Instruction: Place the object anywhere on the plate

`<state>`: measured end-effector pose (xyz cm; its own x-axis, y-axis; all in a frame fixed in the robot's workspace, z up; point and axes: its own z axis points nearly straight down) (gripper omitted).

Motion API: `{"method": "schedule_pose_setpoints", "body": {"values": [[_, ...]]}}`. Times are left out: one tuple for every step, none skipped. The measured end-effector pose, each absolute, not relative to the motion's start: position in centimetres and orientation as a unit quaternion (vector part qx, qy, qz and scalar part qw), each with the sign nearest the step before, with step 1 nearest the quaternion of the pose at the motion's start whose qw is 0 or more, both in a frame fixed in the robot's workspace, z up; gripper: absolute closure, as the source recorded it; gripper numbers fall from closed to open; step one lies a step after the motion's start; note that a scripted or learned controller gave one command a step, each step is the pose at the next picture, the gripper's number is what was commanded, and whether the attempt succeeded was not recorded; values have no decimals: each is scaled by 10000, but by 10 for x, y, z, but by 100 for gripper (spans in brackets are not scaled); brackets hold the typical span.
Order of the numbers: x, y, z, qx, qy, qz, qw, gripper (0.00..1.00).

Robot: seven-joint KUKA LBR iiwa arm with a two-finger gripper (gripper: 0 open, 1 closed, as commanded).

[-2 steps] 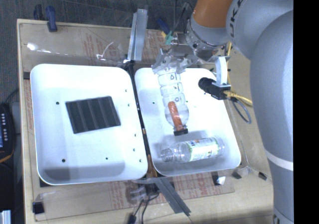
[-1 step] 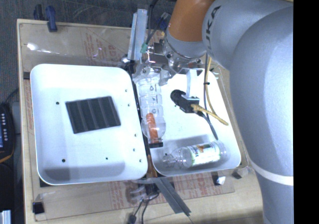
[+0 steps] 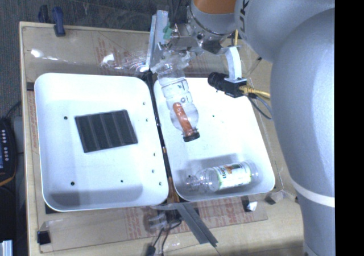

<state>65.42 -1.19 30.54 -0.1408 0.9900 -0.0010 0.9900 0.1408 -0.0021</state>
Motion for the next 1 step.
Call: {"method": "schedule_pose_setpoints", "body": {"values": [[641,17,311,-5599,-8285,16,25,100]]}}
